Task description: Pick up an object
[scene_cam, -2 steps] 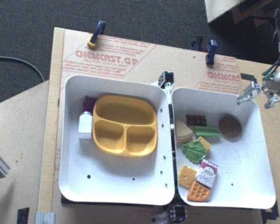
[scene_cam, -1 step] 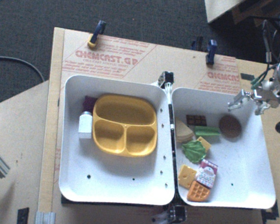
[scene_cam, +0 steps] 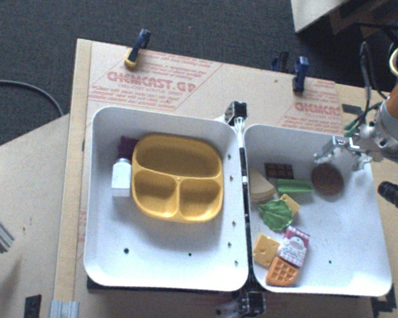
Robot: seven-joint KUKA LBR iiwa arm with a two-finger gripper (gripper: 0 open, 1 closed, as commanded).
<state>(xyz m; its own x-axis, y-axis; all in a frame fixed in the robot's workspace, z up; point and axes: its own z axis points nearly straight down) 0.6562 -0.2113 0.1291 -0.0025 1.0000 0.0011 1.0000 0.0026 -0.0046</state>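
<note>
Right bin [scene_cam: 364, 237]: gripper [scene_cam: 326, 177] low beside chocolate bar [scene_cam: 279, 171], finger state cannot be told; left bin [scene_cam: 101, 229]: yellow divided tray [scene_cam: 177, 177], white bottle [scene_cam: 121, 177].

A round dark-brown disc [scene_cam: 327, 180] lies flat at the back of the right white bin [scene_cam: 364, 237], near a green stick [scene_cam: 294, 186].
</note>
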